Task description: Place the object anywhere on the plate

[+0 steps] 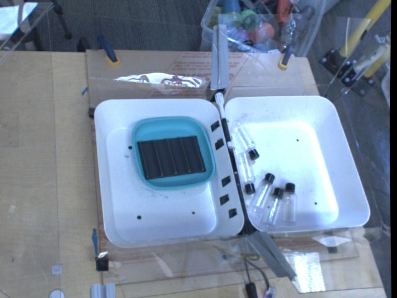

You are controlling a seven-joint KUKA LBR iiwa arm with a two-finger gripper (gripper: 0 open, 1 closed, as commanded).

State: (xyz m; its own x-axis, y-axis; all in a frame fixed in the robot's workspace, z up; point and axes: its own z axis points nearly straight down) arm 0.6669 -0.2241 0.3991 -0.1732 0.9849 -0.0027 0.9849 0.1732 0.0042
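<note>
Pincer opening and load cannot be told from this view, so nothing can be counted as picked up.

Across the wooden table (37, 166) two white bins sit edge to edge, which keeps the source and the goal within one short carry. The left bin (108, 166) holds the teal plate (139, 135), set roughly in its middle and lying flat, with a dark ribbed pad (170, 156) covering most of its floor; that central spot leaves room on every side for a drop. The right bin (335, 141) holds the likely task objects, a handful of small vials (268, 194).

These vials are clear-bodied with black caps and lie on their sides. Most cluster near the bin's lower left, some touching; another (243, 140) lies higher, just beside the dividing wall. Being see-through against white, their bodies are faint, and the caps are their clearest mark. All are well apart from the plate, so placing is not yet done.
</note>
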